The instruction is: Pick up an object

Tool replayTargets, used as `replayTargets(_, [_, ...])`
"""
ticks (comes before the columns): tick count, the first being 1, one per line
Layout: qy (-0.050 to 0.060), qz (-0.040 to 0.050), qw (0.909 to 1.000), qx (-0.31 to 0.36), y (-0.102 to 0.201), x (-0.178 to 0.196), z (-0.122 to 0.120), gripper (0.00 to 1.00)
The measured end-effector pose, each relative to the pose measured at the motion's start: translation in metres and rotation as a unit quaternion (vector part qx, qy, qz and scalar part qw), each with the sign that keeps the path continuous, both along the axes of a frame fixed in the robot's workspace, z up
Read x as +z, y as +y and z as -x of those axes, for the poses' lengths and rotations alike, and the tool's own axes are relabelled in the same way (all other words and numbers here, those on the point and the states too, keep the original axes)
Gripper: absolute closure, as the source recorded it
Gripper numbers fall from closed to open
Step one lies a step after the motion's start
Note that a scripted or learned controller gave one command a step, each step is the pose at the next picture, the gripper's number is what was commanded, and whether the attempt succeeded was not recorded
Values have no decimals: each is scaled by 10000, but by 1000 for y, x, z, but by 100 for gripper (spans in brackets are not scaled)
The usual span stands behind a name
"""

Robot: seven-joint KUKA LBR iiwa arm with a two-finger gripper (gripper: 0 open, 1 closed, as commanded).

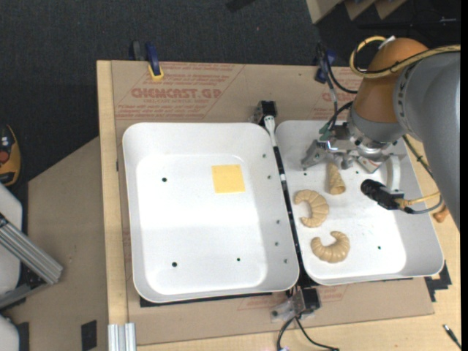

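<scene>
- The arm (439,86) is a thick, rounded grey tube with a smooth shell.
- An orange band (384,86) wraps it above the wrist, domed and glossy.
- A yellow cable (363,50) loops beside the orange band, and thin dark wires run down towards the wrist.
- The gripper (338,152) is bare grey metal, with small angular parts.
- A black cylinder-shaped part (380,193) sticks out beside it, with a cable trailing from it.

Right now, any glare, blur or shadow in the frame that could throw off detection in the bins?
Camera view: sharp across both bins; the left shallow white bin is bright and nearly washed out on its floor, yet the flat yellow square stands out clearly. In the right shallow white bin, the three tan croissant-shaped pieces cast faint shadows; the pincer is dark and cluttered by cables.
</scene>
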State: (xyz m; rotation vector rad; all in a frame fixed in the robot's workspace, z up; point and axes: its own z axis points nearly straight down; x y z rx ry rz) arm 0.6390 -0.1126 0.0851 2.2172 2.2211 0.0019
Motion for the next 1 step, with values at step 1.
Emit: replayTargets(1, [-5,1,10000,2,0,11,0,100])
